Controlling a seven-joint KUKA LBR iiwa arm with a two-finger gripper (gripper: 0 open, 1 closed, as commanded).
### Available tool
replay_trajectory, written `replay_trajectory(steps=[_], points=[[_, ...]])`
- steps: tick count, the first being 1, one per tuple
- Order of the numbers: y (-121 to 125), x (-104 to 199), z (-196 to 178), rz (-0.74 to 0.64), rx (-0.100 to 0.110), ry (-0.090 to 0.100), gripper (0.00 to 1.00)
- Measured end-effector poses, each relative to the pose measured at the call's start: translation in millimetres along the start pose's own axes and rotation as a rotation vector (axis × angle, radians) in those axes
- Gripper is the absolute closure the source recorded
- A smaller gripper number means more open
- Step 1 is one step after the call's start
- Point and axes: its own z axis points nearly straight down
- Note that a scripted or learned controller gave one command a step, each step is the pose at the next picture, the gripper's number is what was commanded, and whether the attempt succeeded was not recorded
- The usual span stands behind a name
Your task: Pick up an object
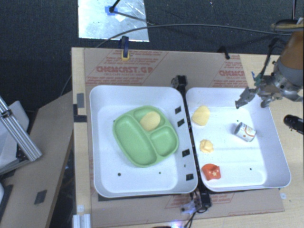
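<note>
Arm (290,65) cut off at right — tool (254,98) fingers blurred.

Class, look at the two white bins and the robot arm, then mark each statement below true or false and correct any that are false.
1. The green divided plate lies in the left bin. True.
2. A yellow item rests in one compartment of the green divided plate. True.
3. The small can stands on the green divided plate. False: it lies on its side in the right bin.
4. The gripper holds the red item. False: the red item lies near the right bin's front edge, away from the gripper.
5. Two yellow pieces lie in the right bin. True.
</note>
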Motion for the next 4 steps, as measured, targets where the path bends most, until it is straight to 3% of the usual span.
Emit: replay_trajectory(steps=[1,3,4], points=[[3,0,-7,-0.003,-0.012,-0.002,0.0],[12,9,113,-0.006,-0.007,-0.001,0.0],[13,9,139,-0.005,-0.01,-0.002,0.0]])
